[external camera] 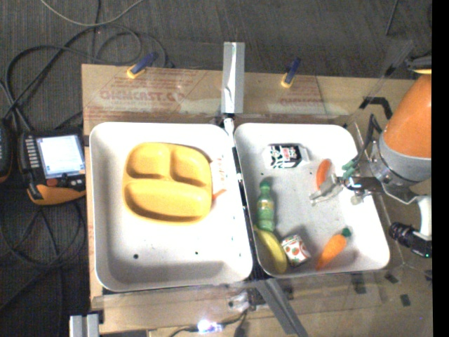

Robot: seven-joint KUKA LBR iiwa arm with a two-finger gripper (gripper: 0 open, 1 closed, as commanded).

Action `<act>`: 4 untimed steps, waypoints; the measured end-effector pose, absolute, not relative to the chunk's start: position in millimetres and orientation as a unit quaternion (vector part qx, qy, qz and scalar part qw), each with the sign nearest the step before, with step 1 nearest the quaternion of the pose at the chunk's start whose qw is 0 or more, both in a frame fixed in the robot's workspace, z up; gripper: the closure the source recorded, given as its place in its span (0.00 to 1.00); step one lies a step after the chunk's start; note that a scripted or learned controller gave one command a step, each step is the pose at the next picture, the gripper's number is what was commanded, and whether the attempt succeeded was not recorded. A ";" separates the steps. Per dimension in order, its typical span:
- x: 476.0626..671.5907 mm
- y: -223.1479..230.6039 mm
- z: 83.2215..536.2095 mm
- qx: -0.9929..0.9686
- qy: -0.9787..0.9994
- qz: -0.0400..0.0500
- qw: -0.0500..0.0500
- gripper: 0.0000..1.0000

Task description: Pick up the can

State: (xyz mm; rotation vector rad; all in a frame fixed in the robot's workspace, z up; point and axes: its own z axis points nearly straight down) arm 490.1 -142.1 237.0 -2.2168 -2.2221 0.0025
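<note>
The can (pixel 284 155), black and white, lies on its side near the back of the right bin (pixel 365 255). My gripper (pixel 338 189) hangs over the right side of that bin, to the right of the can and a little nearer the front, apart from it. A small orange-red piece (pixel 323 171) lies just left of the gripper. Nothing is seen held in the gripper.
The right bin also holds a green bottle (pixel 264 206), a banana (pixel 271 250), a small red-and-white pack (pixel 295 249) and a carrot (pixel 331 249). A yellow divided plate (pixel 168 181) sits in the left bin (pixel 112 258).
</note>
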 end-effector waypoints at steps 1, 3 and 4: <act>516.2 -101.6 148.4 -0.766 -0.643 0.002 0.002 0.00; 487.4 -113.4 90.5 -0.669 -0.743 -0.002 -0.007 0.00; 488.4 -112.7 99.9 -0.669 -0.743 -0.004 -0.007 1.00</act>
